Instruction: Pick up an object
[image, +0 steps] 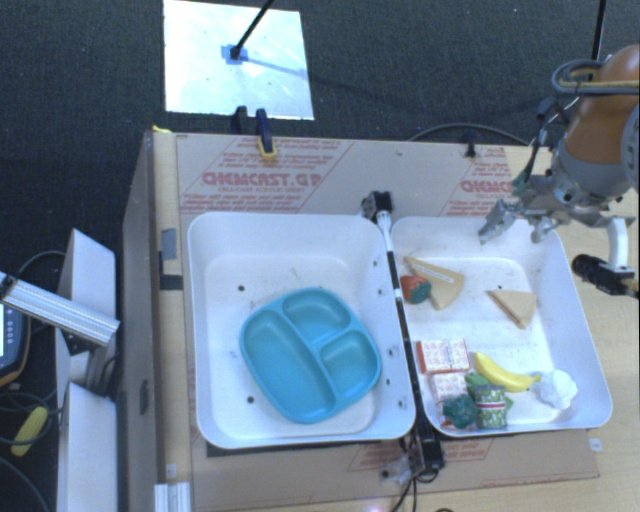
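We see gripper (519, 222) above right bin (585, 330) far rim, fingers spread wide, holding nothing. Banana (503, 372) lies near front, crowded by cartons (443, 356) — risk: fingers snag neighbours, or slip on curved peel.

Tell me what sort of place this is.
Probably a robot grasping lab: a bench with two white bins, toy food such as a banana, a blue tray, and an arm's end effector above.
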